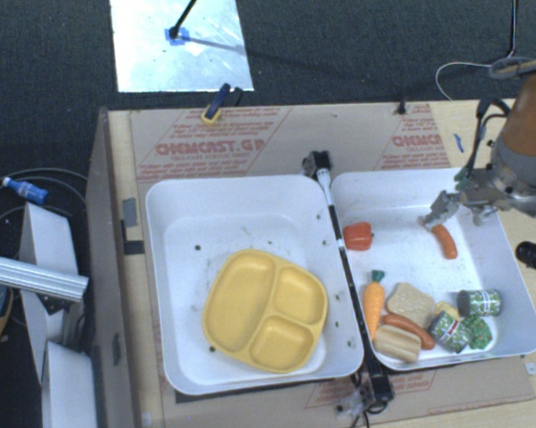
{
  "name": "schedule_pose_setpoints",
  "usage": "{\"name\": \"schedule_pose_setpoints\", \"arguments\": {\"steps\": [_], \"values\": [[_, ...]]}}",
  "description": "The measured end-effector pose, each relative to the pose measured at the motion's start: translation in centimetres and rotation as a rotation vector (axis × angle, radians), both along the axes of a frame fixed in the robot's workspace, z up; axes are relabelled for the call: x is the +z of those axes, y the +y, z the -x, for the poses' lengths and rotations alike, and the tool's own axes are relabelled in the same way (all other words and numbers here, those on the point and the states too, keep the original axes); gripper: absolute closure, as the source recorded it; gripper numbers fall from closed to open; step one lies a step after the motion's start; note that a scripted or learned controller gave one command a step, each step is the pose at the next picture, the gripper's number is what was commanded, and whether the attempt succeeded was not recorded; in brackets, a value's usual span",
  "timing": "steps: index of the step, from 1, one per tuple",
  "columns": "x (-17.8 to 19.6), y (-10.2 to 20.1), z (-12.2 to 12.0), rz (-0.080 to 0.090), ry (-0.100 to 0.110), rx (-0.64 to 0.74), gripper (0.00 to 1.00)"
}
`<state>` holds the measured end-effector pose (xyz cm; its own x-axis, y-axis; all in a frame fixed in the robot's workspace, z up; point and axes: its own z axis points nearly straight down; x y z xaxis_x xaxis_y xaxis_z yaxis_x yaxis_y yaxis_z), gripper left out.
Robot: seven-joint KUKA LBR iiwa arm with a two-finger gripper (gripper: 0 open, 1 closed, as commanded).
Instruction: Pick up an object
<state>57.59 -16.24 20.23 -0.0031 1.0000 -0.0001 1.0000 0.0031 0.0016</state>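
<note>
the arm (526, 136) is cut off at the right edge, so little beyond its orange band and wrist shows. its claw (451, 207) hangs over the upper right part of the right bin (390, 191), and the fingers are too blurred against the white floor for me to tell whether they are parted or closed. nothing is visibly between them.

just below the claw lies a small orange sausage (446, 240), tilted, on the bin floor; whether the claw touches it is unclear. a red pepper (357, 236) sits against the bin's left wall. lower down a carrot (373, 307) lies by the same wall, beside a slice of bread (412, 303), a hot dog (400, 338) and a cluster of green-labelled items (469, 318) whose kinds are hard to make out.

the left bin (204, 208) holds a yellow divided plate (265, 309) with three compartments, set toward its lower right. both bins rest on the worktop (236, 142), which is covered in printed cardboard.
</note>
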Motion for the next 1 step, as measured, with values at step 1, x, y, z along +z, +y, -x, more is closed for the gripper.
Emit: {"name": "schedule_pose_setpoints", "arguments": {"steps": [1], "values": [[-7.04,-3.21,-1.51,0.001,0.002,-0.002,0.00]]}}
